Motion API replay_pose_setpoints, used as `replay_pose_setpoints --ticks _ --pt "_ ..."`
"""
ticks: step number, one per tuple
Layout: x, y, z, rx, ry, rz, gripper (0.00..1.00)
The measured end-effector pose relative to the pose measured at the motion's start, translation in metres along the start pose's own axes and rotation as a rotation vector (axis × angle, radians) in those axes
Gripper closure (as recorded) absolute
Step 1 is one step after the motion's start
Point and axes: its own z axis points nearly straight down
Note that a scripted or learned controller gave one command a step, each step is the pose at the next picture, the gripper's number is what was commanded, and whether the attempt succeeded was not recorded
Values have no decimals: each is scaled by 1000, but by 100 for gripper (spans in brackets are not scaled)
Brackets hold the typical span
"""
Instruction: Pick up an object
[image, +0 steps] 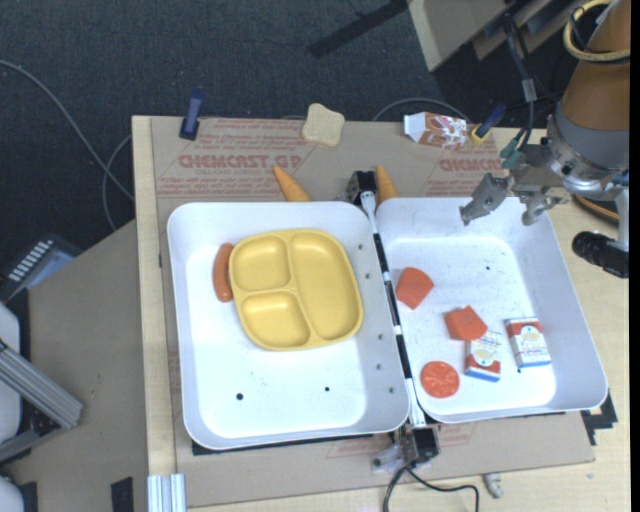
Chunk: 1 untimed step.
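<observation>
Red print on the cardboard sheet (240, 160) reads "CHEMCAST GP", just behind the left bin (200, 390). That smooth white bin holds a glossy yellow divided plate (295, 288) with a sausage (222, 272) touching its left edge. In the right bin (560, 385) lie two small printed cartons (508, 348), two red blocks (440, 305) and a red disc (439, 379). The hand (505, 200) hangs spread, gripping nothing, over that bin's far rim

Yellow divided plate (296, 288); white bins (200, 390); orange-red blocks (413, 286); cartons (528, 343) seemingly red-white.

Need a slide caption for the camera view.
Gripper, open, above right bin far edge; yellow tray in left bin.
</observation>
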Motion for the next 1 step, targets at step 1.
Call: replay_pose_setpoints --ticks 1 --pt "-53 -2 151 4 0 2 0"
